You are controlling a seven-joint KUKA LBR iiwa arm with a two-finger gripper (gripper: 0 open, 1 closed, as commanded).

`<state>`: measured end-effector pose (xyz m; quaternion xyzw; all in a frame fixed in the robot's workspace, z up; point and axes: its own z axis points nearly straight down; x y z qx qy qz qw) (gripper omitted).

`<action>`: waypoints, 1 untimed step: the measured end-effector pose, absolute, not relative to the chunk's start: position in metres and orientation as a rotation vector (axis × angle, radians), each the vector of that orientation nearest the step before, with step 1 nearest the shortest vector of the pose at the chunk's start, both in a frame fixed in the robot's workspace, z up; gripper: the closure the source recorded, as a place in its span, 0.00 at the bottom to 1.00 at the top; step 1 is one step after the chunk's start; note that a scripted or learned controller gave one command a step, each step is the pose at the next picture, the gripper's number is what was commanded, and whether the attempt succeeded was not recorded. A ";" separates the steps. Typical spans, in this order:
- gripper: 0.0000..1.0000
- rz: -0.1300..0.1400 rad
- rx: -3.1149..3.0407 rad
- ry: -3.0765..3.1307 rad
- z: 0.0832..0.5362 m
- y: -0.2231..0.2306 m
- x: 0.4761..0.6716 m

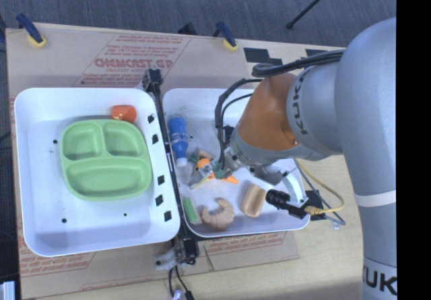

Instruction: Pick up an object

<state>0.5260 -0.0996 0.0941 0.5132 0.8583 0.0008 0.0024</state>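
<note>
My gripper (214, 165) is down inside the right bin (202, 100), under the orange wrist band. It sits right over a small heap of orange and green pieces (203, 164) near the bin's middle. An orange carrot-like piece (230, 180) pokes out just below it. Left of the gripper a blue bottle (177, 137) lies along the bin's left wall. A tan croissant (217, 214) and a tan cylinder (252, 201) rest near the front edge. A green stick (190, 211) lies at the front left corner. The arm hides the right part of the bin.
The left bin (34, 224) holds a green divided plate (106, 159) and a small orange object (123, 114) at its back. A black clip rail (161, 157) runs between the bins. Cables (323, 211) trail past the right bin's front right corner.
</note>
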 end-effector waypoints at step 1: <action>0.00 0.006 2.115 2.318 0.094 -0.099 0.540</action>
